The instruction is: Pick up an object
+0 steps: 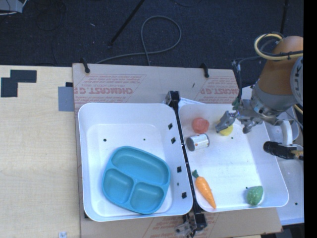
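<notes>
My gripper hangs over the back of the right bin, fingers spread and open, with nothing between them. A small yellow object lies just under its left finger, partly hidden by it. Left of that sits a pinkish-red ball, and a silver can lies on its side near the divider. An orange carrot lies at the bin's front left. At the front right sits a green lumpy object.
The left bin holds a blue compartment tray. A black divider bar runs between the bins. The arm's grey body and orange band rise at the right. A black fitting sits beside the right bin's right rim.
</notes>
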Available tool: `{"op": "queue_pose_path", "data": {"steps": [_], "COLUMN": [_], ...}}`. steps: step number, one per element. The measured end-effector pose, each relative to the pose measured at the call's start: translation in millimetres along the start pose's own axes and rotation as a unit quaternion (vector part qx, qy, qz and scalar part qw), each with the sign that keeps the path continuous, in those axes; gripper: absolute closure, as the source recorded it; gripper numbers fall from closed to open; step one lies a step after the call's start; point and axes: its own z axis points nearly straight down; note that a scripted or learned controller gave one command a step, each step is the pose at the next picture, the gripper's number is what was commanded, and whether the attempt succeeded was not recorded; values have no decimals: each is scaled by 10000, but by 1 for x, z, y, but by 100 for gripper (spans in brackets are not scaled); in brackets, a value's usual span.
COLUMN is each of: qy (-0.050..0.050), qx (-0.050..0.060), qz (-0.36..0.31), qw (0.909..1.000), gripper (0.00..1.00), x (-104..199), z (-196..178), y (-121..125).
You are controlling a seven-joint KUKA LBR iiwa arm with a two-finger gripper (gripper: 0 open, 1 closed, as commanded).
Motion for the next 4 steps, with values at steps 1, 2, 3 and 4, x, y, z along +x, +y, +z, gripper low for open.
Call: {"op": "queue_pose_path", "data": {"steps": [1, 2, 3, 4], "qy": [-8, -4, -4, 1], "qx": [-49, -24, -35, -22], "qz": [-7, -5, -4, 3], "qw": [10000, 10000, 10000, 10000], "gripper": [0, 0, 0, 100], "x": [0, -10, -9, -10], "z": [-6, 50, 107, 97], "y": [2, -1, -1, -1]}}
